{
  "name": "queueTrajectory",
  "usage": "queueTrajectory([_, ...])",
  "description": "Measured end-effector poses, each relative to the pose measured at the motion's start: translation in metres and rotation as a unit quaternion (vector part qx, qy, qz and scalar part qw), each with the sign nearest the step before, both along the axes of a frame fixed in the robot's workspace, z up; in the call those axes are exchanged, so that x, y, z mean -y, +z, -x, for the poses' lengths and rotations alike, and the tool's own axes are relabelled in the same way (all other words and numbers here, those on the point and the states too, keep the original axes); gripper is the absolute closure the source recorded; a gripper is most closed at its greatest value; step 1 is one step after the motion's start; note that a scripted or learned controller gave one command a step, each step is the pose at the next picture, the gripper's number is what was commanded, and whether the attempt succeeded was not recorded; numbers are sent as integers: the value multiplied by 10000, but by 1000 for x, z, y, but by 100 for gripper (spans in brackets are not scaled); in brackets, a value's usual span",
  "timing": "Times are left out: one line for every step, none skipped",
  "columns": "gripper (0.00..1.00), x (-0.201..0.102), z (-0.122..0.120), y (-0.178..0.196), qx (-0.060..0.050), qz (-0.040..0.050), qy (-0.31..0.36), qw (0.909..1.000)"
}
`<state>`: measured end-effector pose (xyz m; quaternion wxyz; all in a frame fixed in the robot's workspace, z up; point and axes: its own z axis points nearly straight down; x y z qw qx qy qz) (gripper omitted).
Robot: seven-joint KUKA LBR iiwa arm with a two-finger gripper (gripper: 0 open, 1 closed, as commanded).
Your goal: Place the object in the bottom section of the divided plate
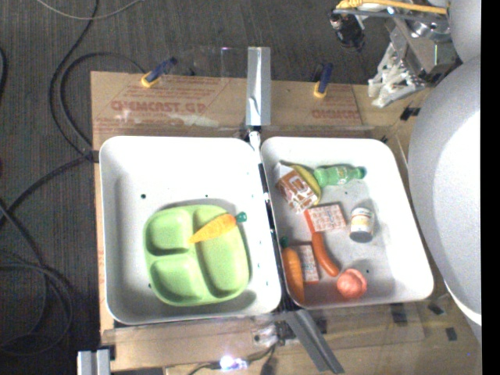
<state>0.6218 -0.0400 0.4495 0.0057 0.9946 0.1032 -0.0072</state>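
A green divided plate (226, 270) lies in the left white bin (125, 186), towards its front. An orange toy carrot (212, 227) with a green tip rests on the plate's upper right part, slanting across the ridge between the top-left section and the large right section. The green tip points to the upper right, over the plate's rim. My gripper (388, 83) hangs high at the upper right, beyond the far edge of the right bin (397, 180), well away from the plate and the carrot. Nothing shows in its grasp.
The right bin holds a banana (306, 176), a green bottle (340, 174), a snack packet (297, 193), an orange carton (326, 219), a small can (361, 223), a sausage (326, 258), a second carrot (293, 269) and a red ball-like fruit (351, 284). The grey arm (457, 201) overhangs the right side.
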Motion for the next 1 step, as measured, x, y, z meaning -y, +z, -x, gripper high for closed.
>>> queueTrajectory([100,-1,0,8,-19,16,21,10000])
